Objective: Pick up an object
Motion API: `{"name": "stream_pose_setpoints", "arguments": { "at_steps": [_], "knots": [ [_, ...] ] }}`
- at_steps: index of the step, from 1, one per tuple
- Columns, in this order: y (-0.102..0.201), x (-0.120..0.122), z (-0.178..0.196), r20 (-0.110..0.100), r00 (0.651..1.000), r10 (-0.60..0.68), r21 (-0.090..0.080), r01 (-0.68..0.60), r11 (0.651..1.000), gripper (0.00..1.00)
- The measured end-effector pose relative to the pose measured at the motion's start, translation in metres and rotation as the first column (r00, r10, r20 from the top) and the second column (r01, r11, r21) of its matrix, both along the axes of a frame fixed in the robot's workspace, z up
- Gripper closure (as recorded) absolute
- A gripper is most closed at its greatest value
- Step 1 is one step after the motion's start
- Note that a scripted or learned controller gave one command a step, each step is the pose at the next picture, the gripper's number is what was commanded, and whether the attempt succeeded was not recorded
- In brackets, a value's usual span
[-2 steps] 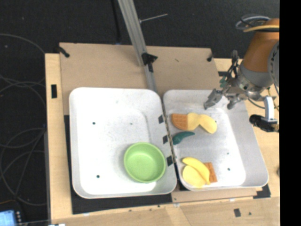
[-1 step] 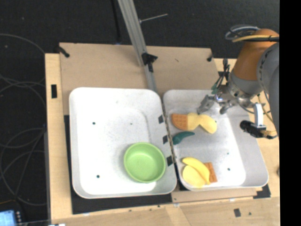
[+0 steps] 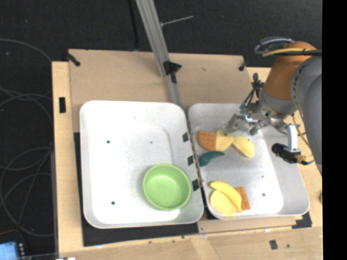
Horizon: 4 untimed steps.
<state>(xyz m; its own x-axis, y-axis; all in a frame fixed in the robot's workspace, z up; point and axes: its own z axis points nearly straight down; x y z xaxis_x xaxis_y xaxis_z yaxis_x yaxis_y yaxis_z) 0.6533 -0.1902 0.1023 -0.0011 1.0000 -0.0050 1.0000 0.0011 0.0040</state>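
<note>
In the right bin [image 3: 271,196] lie several toy foods: an orange waffle cone piece [image 3: 207,140] with a pale yellow piece [image 3: 226,141] against it, a yellow lemon-like piece [image 3: 244,147], a dark teal piece [image 3: 210,157] at the bin's left wall, and near the front a yellow banana piece [image 3: 225,190], a yellow round piece [image 3: 220,202] and an orange wafer [image 3: 243,198]. My gripper [image 3: 242,122] hangs over the bin's back part, just above and right of the cone and lemon pieces. Nothing shows between its fingers.
A green bowl [image 3: 166,186] sits in the front right corner of the left bin [image 3: 124,140]. A slanted metal pole [image 3: 157,42] rises from behind the bins' shared edge. The arm's orange band [image 3: 282,80] and grey body fill the right back side.
</note>
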Motion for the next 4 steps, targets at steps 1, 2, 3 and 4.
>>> {"name": "stream_pose_setpoints", "arguments": {
  "at_steps": [1,2,3,4],
  "knots": [
    [-0.001,0.001,0.013,0.005,1.0,0.002,-0.003,-0.002,1.0,1.0],
    [-0.005,0.006,0.073,-0.001,1.0,0.003,0.004,-0.003,1.0,1.0],
    [-0.006,0.007,0.122,-0.002,1.0,0.004,0.004,-0.004,1.0,1.0],
    [0.047,0.001,0.116,-0.004,1.0,0.004,0.005,-0.004,1.0,1.0]
  ]
}}
